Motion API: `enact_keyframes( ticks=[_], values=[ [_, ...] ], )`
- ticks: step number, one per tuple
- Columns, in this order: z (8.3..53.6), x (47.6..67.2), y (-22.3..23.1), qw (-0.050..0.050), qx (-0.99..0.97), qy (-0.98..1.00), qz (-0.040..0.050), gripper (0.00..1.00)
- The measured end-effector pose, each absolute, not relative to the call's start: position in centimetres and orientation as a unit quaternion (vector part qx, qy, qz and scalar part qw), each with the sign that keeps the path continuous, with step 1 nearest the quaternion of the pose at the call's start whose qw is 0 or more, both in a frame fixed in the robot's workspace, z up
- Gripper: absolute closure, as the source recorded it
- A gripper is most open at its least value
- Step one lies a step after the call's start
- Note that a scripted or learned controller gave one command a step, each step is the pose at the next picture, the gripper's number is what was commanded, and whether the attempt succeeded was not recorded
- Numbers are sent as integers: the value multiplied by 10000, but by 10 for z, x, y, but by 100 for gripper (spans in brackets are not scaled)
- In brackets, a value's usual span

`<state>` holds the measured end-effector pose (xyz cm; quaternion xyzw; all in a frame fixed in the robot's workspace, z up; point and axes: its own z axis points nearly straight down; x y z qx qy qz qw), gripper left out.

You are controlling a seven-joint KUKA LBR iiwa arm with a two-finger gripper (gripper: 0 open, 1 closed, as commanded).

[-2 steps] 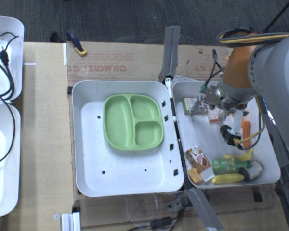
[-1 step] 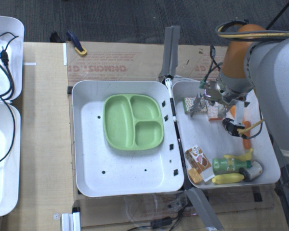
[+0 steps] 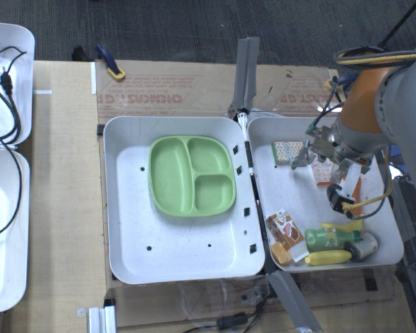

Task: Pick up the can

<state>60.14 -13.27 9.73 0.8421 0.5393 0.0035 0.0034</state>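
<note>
The can is a dull grey cylinder lying on its side in the right bin's near right corner, partly hidden by a green bottle. The hand hangs over the bin's far end; whether it is apart or together cannot be told.

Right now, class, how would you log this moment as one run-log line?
arm: over right white bin | gripper: above small packets, back of bin | grey metal can: front corner, beside green bottle, untouched | green divided plate: left bin
</note>
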Motion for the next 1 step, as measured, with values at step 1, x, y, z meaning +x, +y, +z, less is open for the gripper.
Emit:
enact_keyframes(
  ticks=[1],
  values=[
    [99, 661, -107, 49, 8805, 4741, 15, 0]
  ],
)
